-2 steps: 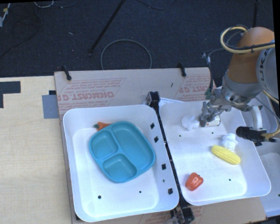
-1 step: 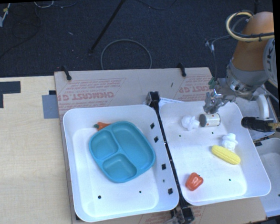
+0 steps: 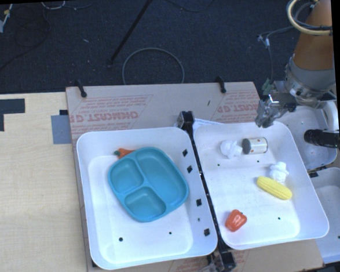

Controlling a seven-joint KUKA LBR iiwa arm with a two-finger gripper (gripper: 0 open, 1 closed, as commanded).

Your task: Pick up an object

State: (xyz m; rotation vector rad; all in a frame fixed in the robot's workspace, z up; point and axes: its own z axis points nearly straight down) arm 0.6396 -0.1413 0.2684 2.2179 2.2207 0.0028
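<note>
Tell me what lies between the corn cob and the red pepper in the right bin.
Nothing: in the camera view, the stretch of the right bin's floor between the corn cob and the red pepper is bare white plastic.

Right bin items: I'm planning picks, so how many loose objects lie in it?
5: a white lump and a cylinder at the back, a white piece touching the corn, and a red pepper in front.

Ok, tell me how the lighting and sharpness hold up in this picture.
Camera view: even, soft light; faint shadows under the blue plate and corn; white bins bright, nearly washed out; gripper slightly blurred against the dark floor.
</note>
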